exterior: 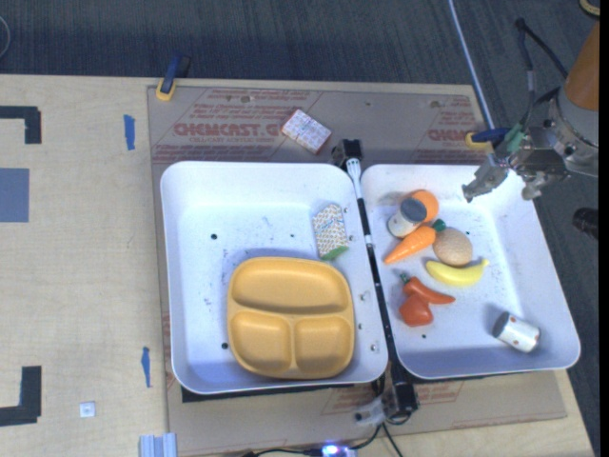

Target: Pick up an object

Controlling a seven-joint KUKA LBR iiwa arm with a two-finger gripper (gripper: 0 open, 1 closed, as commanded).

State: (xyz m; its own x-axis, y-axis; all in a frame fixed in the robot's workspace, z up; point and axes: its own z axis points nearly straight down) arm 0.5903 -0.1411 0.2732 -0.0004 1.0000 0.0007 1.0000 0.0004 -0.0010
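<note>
Banana (pixel 457 272), a small toy one, lies in the right bin (pixel 552 303) just beside the potato (pixel 454 246), and I judge it light, stiff and a little slippery. My gripper (pixel 502 181) hovers over the bin's far edge with fingers apart and nothing between them. I would take the banana across its narrow middle.

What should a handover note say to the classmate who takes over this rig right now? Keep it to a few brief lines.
Gripper: above the right bin's far edge, nothing visibly held.
Right bin: toy carrot, banana, red pepper, potato-like piece, white cylinder.
Left bin: yellow divided tray, corn cob.
Done: nothing picked.
Left: lower, grasp one object, lift.
</note>
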